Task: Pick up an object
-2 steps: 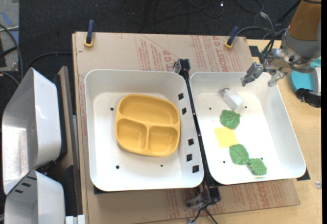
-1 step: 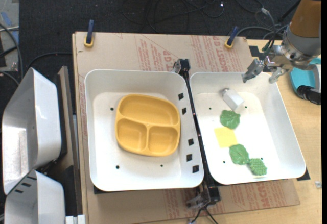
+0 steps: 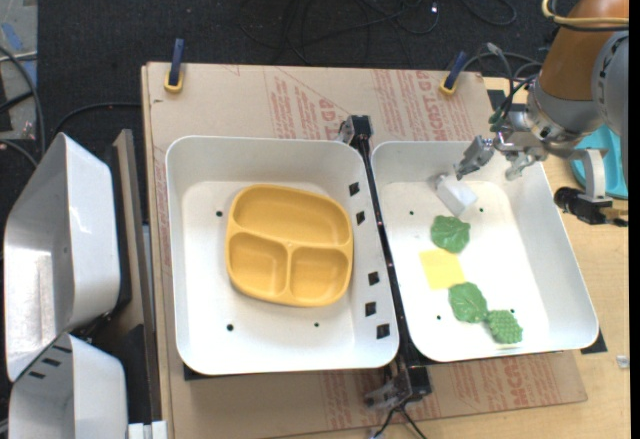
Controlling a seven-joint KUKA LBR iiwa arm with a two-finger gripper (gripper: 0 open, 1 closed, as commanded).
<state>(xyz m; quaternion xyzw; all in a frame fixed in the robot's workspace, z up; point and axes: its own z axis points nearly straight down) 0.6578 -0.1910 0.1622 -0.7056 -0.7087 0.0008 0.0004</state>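
In the right bin (image 3: 560,257) lie a small white block (image 3: 457,195), a green leafy piece (image 3: 450,233), a flat yellow square (image 3: 441,269) and two more green pieces (image 3: 467,302) (image 3: 505,326). My gripper (image 3: 494,165) hangs over the bin's far edge, just up and right of the white block. Its two fingers are spread apart, open, with nothing between them. One fingertip (image 3: 468,167) points down toward the white block without touching it.
The left bin (image 3: 190,227) holds a yellow divided plate (image 3: 290,245). A black divider (image 3: 375,247) runs between the bins. White tubs (image 3: 55,247) stand off the bench at the left. Cables lie beyond the far edge.
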